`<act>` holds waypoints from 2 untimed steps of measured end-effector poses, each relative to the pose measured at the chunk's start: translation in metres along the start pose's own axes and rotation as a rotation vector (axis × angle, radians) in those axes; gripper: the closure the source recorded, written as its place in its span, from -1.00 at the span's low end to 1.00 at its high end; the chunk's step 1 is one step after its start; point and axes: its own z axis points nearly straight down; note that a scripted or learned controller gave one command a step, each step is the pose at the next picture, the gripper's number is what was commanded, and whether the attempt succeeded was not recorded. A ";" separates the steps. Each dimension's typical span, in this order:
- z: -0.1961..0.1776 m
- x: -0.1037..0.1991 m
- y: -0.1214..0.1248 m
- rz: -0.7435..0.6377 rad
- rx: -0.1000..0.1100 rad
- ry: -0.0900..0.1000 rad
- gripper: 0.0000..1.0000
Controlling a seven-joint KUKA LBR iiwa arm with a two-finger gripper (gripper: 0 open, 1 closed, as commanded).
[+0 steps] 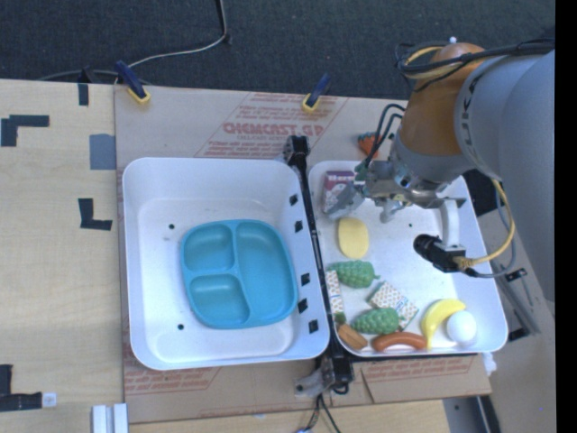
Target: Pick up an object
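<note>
Left bin [149,197]: blue tray [239,273], nothing for me there. Right bin [482,282]: my hand [361,198] hangs low at the far left corner, whether open or shut I cannot tell, nothing visibly held. Yellow lemon [353,237] lies just beside it, toward the front; green toys, banana [436,317] and white egg [462,327] farther front. Judged step: approach. Next: settle over the lemon, descend, close.

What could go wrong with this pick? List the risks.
1. The gripper hangs near the right bin's far-left corner, so it may strike the wall.
2. The yellow piece looks smooth and rounded and could slip.
3. The toys at the near edge, like the banana, are crowded; neighbours could get nudged.
</note>
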 end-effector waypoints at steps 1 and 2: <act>0.031 -0.042 -0.038 0.001 0.001 0.001 -1.00; 0.073 -0.038 -0.013 -0.001 0.002 0.001 -1.00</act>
